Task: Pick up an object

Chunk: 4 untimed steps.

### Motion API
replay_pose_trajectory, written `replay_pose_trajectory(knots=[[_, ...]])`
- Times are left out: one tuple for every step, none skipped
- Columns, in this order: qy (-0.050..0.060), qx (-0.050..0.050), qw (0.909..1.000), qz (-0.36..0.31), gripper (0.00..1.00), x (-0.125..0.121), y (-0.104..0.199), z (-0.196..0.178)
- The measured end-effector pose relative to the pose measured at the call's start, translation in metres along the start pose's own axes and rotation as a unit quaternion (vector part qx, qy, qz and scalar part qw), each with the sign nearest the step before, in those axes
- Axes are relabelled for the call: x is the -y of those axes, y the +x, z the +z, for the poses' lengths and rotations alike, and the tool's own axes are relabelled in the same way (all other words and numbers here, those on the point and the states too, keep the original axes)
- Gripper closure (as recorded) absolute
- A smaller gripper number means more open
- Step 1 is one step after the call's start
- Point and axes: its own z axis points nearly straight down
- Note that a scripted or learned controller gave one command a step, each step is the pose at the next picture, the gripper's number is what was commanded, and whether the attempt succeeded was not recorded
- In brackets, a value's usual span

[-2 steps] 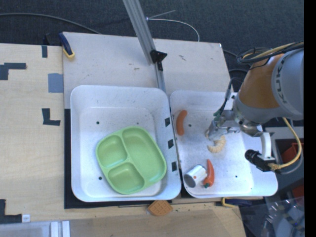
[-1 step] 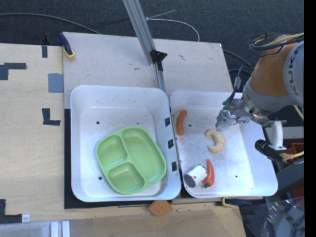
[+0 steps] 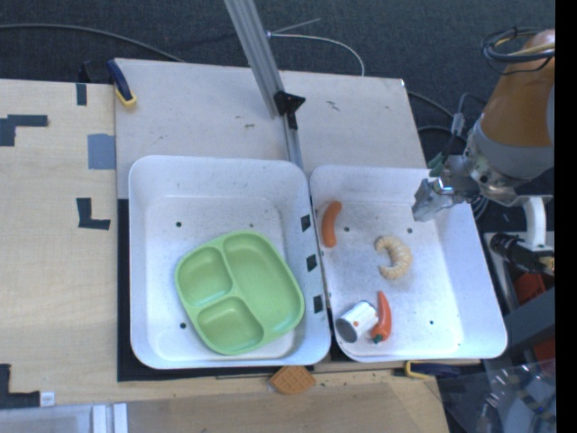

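Note:
The right bin (image 3: 469, 269) holds an orange sausage (image 3: 330, 223) near its left wall, a pale curved croissant-like piece (image 3: 395, 255) in the middle, and a white cup (image 3: 356, 320) beside a small orange carrot (image 3: 383, 317) at the front. My gripper (image 3: 429, 202) hangs over the bin's upper right part, up and to the right of the pale piece, with nothing visible between its fingers. A green divided plate (image 3: 239, 291) lies in the left bin (image 3: 153, 188).
A slanted metal pole (image 3: 257, 39) rises from the divide at the back of the bins. A yellow-and-blue clamp (image 3: 122, 84) sits at the bench's far left corner. A tan cookie-like piece (image 3: 291, 380) lies on the bench in front of the bins.

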Motion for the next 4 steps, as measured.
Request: replay_pose_trajectory(knots=[[0.002,-0.001,1.0000,0.000,1.00,0.000,0.000,-0.018],[0.003,-0.002,1.0000,-0.003,1.00,-0.002,0.052,-0.007],[0.003,-0.001,1.0000,-0.003,1.00,-0.005,0.104,-0.001],[0.003,-0.001,1.0000,-0.003,1.00,-0.031,0.154,0.009]])
